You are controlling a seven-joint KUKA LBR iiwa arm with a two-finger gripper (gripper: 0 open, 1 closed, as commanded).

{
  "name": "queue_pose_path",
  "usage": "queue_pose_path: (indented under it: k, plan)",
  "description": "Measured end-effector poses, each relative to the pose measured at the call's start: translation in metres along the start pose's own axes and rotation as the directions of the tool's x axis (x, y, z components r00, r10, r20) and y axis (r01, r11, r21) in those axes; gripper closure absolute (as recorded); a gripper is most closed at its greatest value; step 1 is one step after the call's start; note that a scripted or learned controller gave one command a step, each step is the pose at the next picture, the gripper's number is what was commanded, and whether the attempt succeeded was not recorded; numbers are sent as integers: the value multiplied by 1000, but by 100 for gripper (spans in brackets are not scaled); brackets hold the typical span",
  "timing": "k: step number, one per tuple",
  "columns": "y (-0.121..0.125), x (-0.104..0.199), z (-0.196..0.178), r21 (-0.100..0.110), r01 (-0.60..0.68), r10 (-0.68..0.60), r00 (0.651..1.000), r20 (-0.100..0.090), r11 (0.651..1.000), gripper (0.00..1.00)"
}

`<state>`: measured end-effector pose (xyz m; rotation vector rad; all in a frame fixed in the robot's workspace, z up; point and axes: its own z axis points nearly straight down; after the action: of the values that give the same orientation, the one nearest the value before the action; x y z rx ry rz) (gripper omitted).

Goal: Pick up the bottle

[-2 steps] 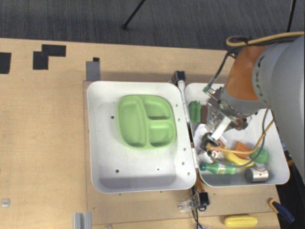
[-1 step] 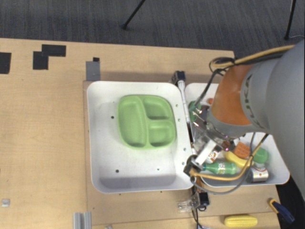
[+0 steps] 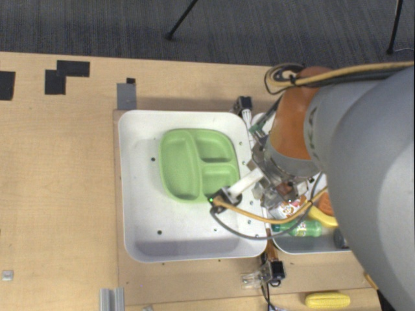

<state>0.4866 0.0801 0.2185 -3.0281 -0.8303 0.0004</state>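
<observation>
The green bottle [image 3: 299,229] was seen lying crosswise, just below the gripper [image 3: 275,190] in the view. Whether the gripper was open could not be told.

- Large, smooth grey arm [image 3: 369,167] with rounded casing.
- A glossy orange band [image 3: 290,129] circles it above the wrist.
- A tan cable [image 3: 343,74] runs along the top; another loops beneath.
- Metal wrist hardware [image 3: 275,180] carries a white cylindrical piece.

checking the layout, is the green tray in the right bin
No, the green tray lies in the left bin, while the arm covers most of the right bin.
</observation>
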Motion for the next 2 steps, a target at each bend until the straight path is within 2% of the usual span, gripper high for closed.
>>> queue_pose_path:
  k: [1, 2]
  plan:
    - [-40, 24, -28, 0, 152, -152, 988, 0, 988, 100]
    - [-117, 69, -24, 0, -1, 1, 1000, 0, 1000, 100]
